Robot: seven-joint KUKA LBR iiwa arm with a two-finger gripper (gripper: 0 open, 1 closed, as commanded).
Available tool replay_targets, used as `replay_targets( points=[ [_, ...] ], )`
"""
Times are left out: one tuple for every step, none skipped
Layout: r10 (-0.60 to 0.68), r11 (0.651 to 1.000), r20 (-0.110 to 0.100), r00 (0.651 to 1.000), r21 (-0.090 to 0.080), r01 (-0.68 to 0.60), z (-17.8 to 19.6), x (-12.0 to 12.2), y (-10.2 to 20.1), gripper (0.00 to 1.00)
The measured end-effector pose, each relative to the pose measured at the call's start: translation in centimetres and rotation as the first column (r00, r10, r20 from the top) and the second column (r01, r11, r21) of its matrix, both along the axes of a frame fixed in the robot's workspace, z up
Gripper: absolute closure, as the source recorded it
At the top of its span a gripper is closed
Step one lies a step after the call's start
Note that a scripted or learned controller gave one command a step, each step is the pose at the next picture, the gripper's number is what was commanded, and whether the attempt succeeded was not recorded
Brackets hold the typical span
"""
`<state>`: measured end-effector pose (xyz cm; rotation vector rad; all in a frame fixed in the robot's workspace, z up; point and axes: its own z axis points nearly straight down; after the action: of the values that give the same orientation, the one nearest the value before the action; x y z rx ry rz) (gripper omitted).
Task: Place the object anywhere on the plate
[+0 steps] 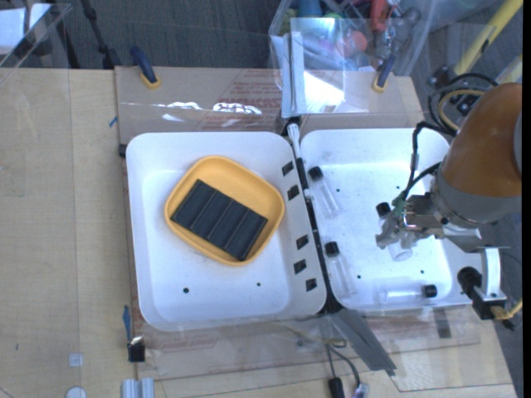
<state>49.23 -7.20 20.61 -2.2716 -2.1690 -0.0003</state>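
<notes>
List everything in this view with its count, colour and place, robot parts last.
Bins: two, white, side by side on the bench.
Plate: one, yellow, in the left bin.
Ridged block: one, dark grey, lying on the plate.
Clear tubes: a few, black-capped, in the right bin.
Clear box: one, holding coloured items, behind the bins.
Clamps: two, blue and orange, at the back edge.
Arm: one, grey with orange band, right.
Gripper: one, over the right bin.

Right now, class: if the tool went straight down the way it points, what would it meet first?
Most likely the floor of the right bin. The tool points down over it, though a small clear object may lie just beneath; depth is unclear.
</notes>
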Motion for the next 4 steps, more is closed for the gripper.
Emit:
replay_targets(
  points=[
    [0.304, 0.953, 0.001, 0.953, -0.001, -0.304, -2.2, 5.8, 3.0, 1.00],
    [0.458, 0.889, -0.002, 0.889, 0.001, -0.458, -2.2, 5.1, 5.4, 1.00],
    [0.639, 0.769, -0.002, 0.769, 0.003, -0.639, -2.2, 1.6, 7.0, 1.00],
    [0.713, 0.701, 0.003, 0.701, -0.003, -0.713, -1.2, 6.3, 9.0, 1.00]
  ],
)
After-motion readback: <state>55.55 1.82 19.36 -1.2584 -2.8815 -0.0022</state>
